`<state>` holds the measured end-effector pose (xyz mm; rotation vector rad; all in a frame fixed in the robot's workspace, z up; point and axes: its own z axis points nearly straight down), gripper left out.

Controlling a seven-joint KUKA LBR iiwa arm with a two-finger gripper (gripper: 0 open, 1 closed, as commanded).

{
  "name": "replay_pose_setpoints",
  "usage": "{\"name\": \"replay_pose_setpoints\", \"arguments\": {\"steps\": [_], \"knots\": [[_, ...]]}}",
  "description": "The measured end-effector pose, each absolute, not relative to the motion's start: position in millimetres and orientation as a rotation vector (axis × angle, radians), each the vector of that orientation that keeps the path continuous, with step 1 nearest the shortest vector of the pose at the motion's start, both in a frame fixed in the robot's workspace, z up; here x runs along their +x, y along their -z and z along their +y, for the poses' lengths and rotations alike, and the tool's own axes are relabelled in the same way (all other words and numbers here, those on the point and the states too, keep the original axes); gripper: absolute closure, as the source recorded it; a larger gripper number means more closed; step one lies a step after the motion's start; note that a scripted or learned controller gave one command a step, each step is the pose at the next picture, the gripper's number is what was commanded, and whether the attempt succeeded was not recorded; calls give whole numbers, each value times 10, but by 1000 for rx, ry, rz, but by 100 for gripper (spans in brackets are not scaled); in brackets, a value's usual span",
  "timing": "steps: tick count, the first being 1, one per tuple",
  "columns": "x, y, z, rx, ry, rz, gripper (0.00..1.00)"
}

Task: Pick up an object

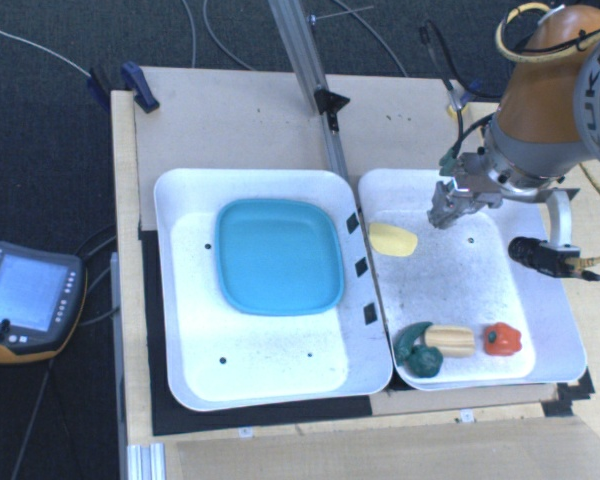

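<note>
The bench carries two white bins side by side. The left bin (180,268) holds a blue plate (280,256) lying flat near its centre. The right bin (550,308) holds four small items: a yellow piece (392,240) at about ten o'clock of that bin, close to the dividing wall, and a row along the six o'clock edge made up of a green vegetable (418,348), a tan roll (450,341) touching it, and a red pepper (501,339) just beside the roll.

The arm (550,88) enters from three o'clock, and its gripper (448,208) hangs over the twelve o'clock part of the right bin. Whether the gripper is apart or together cannot be told from this angle; the tip is small and dark against the bin floor. Nothing is seen between its tips, so no item is judged to be held.

Judgement on step: the approach phase, with no pick yet made. The nearest candidate is the yellow piece, lying near the gripper at roughly its eight o'clock. The row of three lies well apart from it, toward six o'clock.

Next move, as judged: shift toward eight o'clock until centred over the yellow piece, descend to the bin floor, close on it, then lift. The nearby bin wall leaves little room on that side, which calls for careful alignment.
</note>
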<state>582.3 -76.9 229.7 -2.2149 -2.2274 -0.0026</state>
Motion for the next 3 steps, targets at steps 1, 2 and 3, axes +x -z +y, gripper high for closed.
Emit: {"name": "replay_pose_setpoints", "arguments": {"steps": [1,2,3], "knots": [[5703,-2392,-234,-2216,3,-2226,100],[5646,-2487,303,-2215,3,-2227,100],[5661,-2503,870,-2215,2,-2226,100]]}}
